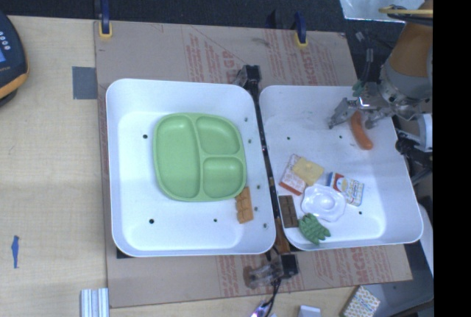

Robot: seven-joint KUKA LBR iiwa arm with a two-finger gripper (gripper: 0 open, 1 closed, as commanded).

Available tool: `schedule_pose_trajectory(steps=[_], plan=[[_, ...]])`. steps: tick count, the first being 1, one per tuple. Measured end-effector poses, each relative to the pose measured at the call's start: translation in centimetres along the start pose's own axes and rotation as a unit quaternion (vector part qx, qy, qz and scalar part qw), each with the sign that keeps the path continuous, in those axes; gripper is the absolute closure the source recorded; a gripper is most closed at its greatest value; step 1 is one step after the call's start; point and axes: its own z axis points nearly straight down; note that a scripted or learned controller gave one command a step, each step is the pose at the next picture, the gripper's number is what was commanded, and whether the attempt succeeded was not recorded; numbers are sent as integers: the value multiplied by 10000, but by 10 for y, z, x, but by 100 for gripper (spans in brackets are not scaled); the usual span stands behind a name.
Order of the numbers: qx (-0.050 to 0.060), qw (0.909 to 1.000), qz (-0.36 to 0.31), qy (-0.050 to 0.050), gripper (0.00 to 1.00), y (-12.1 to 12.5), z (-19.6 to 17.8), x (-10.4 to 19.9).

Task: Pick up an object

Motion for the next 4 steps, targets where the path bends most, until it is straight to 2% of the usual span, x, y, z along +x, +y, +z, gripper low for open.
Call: schedule_pose_trajectory(steps=[1, 2, 3, 4], plan=[[-70, 10000, 14, -13, 0, -3, -99, -2], [-56, 10000, -1, -16, 0, 9, -79, -1], [-5, 10000, 7, -2, 0, -14, 19, 0], [-91, 10000, 4, -20, 0, 10, -68, -2]])
